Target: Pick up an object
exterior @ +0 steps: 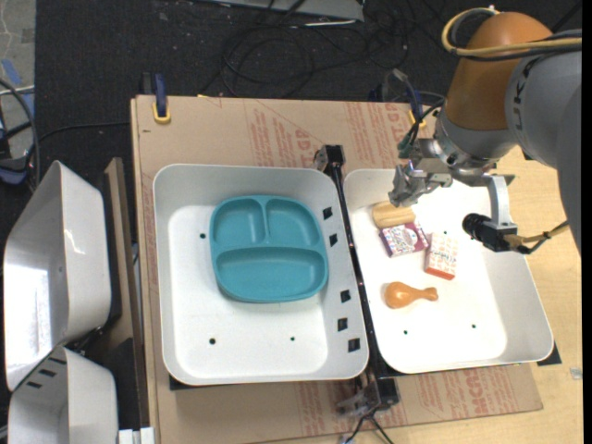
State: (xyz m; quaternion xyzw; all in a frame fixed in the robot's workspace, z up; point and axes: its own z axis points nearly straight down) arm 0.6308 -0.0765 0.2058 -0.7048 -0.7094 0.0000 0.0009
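Lying crosswise, tan block (393, 216) (under gripper (404, 191)).

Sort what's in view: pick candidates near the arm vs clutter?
Job:
gripper
tan block
purple-patterned box
red-and-white box
orange pear-shaped toy

Lying about:
teal divided plate
yellow clamp
floor cables

One camera, fixed above the bench (277, 123) — it looks down at a slant on both bins (176, 248).
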